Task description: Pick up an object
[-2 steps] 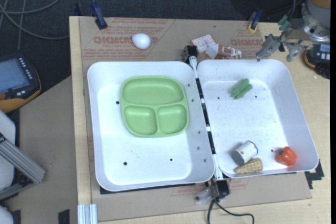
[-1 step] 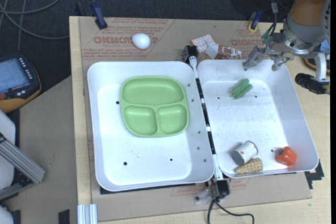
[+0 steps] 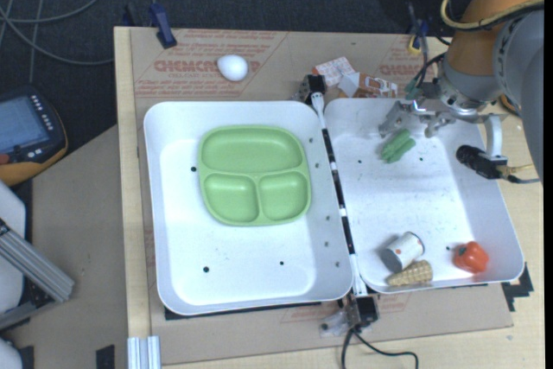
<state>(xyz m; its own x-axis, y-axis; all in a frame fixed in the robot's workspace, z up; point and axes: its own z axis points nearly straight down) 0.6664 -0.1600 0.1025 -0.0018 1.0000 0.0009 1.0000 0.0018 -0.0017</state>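
While the arm reached in over the right bin point(image 3: 484, 212), its gripper point(image 3: 418, 118) hung at that bin's far end with fingers spread, holding nothing. A green object point(image 3: 397, 145) lay just beside the fingertips. At the bin's near end rested a small can point(image 3: 403, 251), a cone point(image 3: 409, 275) and a red object point(image 3: 472, 256).

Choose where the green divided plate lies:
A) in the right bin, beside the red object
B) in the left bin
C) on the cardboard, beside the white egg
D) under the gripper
B: the green divided plate lies flat in the left bin, away from the gripper over the right bin.
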